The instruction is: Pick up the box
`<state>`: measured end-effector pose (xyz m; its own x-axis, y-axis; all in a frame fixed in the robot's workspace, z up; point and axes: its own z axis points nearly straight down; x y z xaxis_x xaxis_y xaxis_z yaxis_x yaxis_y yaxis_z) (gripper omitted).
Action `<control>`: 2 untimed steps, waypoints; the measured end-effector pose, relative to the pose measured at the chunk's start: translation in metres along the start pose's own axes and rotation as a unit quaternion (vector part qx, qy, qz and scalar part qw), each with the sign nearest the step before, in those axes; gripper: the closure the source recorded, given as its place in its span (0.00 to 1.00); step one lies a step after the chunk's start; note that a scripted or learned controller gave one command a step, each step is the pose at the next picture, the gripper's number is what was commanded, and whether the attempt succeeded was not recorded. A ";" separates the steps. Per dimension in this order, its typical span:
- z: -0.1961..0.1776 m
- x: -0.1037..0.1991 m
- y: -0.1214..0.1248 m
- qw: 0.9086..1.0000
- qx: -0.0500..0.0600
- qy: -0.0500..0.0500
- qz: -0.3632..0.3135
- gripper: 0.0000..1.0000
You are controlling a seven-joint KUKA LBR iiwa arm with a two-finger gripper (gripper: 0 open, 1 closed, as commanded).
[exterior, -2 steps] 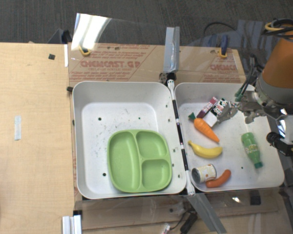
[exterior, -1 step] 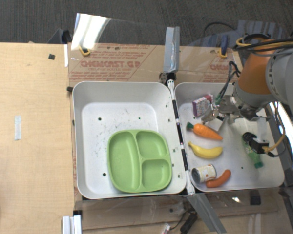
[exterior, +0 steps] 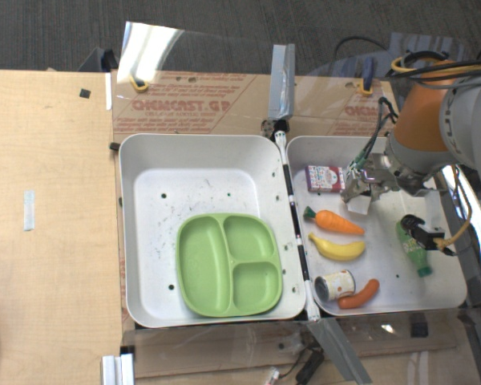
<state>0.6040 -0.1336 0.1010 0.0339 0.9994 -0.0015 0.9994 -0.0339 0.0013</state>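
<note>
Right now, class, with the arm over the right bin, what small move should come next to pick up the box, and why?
Probably shift the end effector slightly left and toward the bin's far edge, over the box. It now sits just beside the box, above the carrot.

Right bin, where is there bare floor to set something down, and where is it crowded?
In the right bin, bare floor lies between the sausage and the green bottle, toward the near right corner. It is crowded on the left: box, carrot, banana, can, with the end effector beside the box.
</note>
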 end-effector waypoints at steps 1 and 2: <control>0.000 0.000 0.000 1.000 0.000 0.000 0.000 0.00; 0.009 -0.043 0.005 1.000 0.000 0.000 -0.009 0.00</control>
<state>0.6076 -0.1771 0.0925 0.0169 0.9999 -0.0012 0.9999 -0.0169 0.0011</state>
